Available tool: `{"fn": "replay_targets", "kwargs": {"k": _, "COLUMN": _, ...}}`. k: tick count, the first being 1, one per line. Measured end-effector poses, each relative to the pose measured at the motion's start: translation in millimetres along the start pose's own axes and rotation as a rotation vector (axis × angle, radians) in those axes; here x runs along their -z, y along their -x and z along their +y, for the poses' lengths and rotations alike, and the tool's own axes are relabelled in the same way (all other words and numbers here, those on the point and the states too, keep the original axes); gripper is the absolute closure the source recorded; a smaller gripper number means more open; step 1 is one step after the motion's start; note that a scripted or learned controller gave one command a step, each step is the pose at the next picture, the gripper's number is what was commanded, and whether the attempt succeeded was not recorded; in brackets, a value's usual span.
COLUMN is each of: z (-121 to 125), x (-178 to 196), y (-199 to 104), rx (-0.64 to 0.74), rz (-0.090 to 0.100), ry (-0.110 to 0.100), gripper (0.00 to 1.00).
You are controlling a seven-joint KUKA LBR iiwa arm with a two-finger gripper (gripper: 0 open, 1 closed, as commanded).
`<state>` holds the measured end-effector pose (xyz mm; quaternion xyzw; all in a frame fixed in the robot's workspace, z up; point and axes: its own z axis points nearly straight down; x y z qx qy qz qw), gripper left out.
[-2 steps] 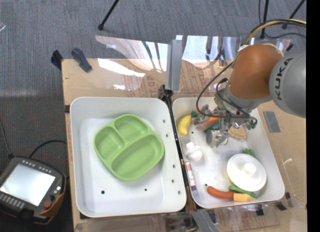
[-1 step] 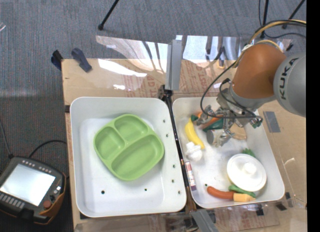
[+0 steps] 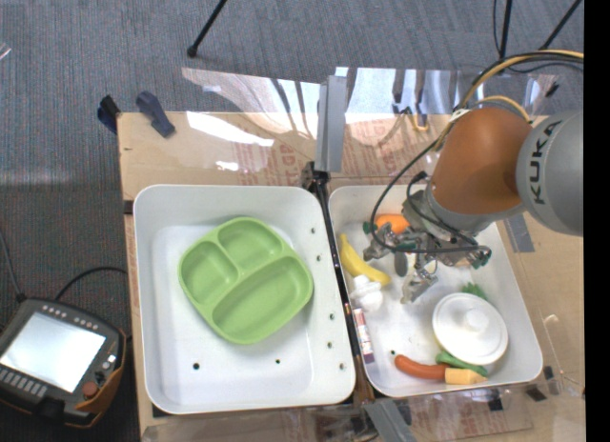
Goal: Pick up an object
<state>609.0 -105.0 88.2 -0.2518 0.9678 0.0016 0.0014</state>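
My gripper (image 3: 412,276) hangs low over the middle of the right bin (image 3: 526,335), under the orange wrist band. Just left of it lies a yellow banana (image 3: 363,262), and a small orange toy (image 3: 391,224) peeks out at its upper left. A white lidded pot (image 3: 470,328) stands to its lower right. Below the banana sits a small white piece (image 3: 366,293). A red sausage (image 3: 418,367) and an orange carrot with green leaves (image 3: 463,371) lie along the bin's front edge. Nothing shows between the gripper and the bin floor.
The left bin (image 3: 152,354) holds a green divided plate (image 3: 246,279). A thin marker-like tube (image 3: 362,331) lies along the right bin's left wall. A tablet (image 3: 52,354) rests on the floor at the lower left. Cables loop above the arm.
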Motion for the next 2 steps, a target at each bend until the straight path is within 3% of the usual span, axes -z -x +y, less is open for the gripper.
{"fn": "replay_targets", "kwargs": {"k": 1, "z": -19.1, "x": -0.1, "y": 29.4, "rx": 0.065, "rz": 0.0, "ry": -0.001, "gripper": 0.0}}
{"fn": "replay_targets", "kwargs": {"k": 2, "z": -19.5, "x": 0.2, "y": 30.1, "rx": 0.061, "rz": -0.002, "ry": -0.001, "gripper": 0.0}}
